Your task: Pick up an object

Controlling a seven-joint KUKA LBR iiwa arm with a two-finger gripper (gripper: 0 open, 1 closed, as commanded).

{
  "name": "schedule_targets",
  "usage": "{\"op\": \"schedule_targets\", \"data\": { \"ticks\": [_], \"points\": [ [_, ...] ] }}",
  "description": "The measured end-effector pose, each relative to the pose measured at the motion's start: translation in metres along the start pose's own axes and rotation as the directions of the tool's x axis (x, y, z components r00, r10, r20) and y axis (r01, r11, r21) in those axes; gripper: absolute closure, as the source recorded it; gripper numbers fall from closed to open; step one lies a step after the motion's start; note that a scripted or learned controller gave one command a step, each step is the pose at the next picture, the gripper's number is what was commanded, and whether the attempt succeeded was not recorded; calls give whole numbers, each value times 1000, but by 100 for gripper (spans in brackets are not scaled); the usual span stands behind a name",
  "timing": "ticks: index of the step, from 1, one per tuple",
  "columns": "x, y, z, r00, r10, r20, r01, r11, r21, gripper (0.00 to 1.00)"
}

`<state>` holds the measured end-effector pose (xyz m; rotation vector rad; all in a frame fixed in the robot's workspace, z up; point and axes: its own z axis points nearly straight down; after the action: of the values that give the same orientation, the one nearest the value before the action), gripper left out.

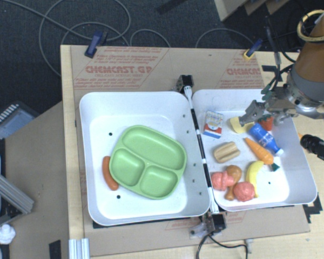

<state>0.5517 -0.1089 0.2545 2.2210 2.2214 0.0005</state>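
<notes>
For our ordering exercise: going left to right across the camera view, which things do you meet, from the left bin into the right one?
Orange sausage → green divided plate → small carton → bread roll → banana → blue bottle.

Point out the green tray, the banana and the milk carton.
green tray (147, 161), camera view, divider between its compartments
banana (253, 172), camera view, middle of its curve
milk carton (213, 123), camera view, its printed front face

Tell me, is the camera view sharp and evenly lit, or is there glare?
Camera view: soft overall, small toys lack fine detail; lighting even, shadows faint; left bin white wall nearly washes out; green plate shows mild sheen; gripper area slightly blurred.
</notes>
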Motion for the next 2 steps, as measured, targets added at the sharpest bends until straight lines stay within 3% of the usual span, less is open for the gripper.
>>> {"op": "schedule_targets", "data": {
  "ticks": [1, 2],
  "points": [
    [-62, -3, 64, 1000, 3, 1, -3, 1000, 4, 0],
    [-95, 3, 170, 1000, 1, 0, -1, 1000, 1, 0]
  ]
}}
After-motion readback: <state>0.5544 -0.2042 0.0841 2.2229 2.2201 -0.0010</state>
